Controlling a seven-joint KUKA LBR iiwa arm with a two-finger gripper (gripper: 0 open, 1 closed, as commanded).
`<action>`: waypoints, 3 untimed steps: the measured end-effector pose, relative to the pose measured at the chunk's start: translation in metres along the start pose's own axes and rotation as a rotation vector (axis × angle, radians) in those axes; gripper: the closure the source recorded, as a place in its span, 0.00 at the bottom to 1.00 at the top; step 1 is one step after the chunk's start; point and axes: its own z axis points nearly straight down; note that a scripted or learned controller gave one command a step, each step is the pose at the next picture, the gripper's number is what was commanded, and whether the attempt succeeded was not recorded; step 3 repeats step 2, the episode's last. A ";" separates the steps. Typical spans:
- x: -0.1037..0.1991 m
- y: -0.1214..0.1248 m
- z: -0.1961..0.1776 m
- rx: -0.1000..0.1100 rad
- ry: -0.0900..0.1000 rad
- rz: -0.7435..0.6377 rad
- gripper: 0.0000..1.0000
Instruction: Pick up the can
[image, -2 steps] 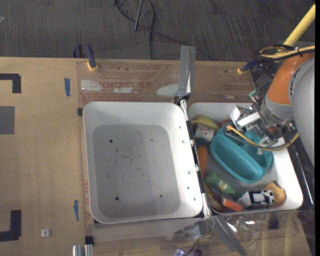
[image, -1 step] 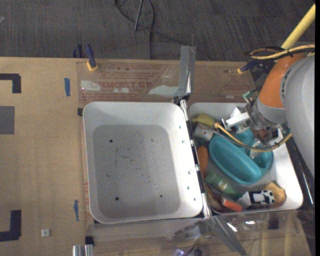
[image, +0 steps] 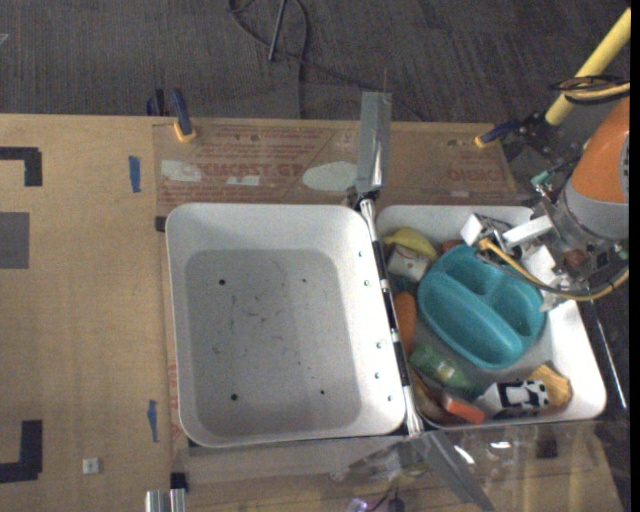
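The can (image: 407, 263), a small pale cylinder lying on its side, rests at the left side of the right bin (image: 585, 345), just below a yellow banana (image: 412, 241) and against the rim of a teal divided plate (image: 480, 308). My gripper (image: 570, 258) hangs over the bin's upper right part, well to the right of the can and apart from it, with the teal plate between them. Cables and the wrist hide the gripper's tip.
An orange carrot (image: 405, 316), a green item (image: 440, 362), a black-and-white cow toy (image: 520, 395) and a red piece (image: 462, 408) crowd the right bin around the plate. The left bin (image: 190, 300) stands beside it, past a metal divider (image: 372, 150).
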 end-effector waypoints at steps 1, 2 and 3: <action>0.044 0.050 -0.067 0.000 0.000 -0.059 0.00; 0.024 0.042 -0.035 0.004 -0.003 0.131 0.00; 0.024 0.042 -0.035 0.004 -0.003 0.131 0.00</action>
